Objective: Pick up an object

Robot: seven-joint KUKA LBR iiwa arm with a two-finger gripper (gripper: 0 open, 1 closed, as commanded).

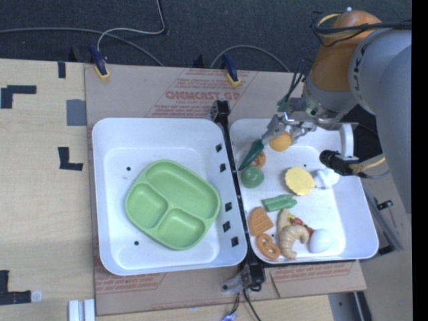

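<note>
We see an evenly lit scene, fairly bright, with soft light from overhead and no hard glare. The two white bins [107,199] come close to washing out, palest along the rims toward 6 o'clock. Shadows are faint: a thin one hugs the green tray [172,204] on its 5 o'clock side, and the arm [364,52] throws a dim patch toward 3 o'clock. The dark cloth [200,12] at 12 o'clock reads murky, with little detail. Overall sharpness is modest; the small toys [284,206] look soft and blocky, and the printing on the cardboard [194,92] is barely legible.
</note>
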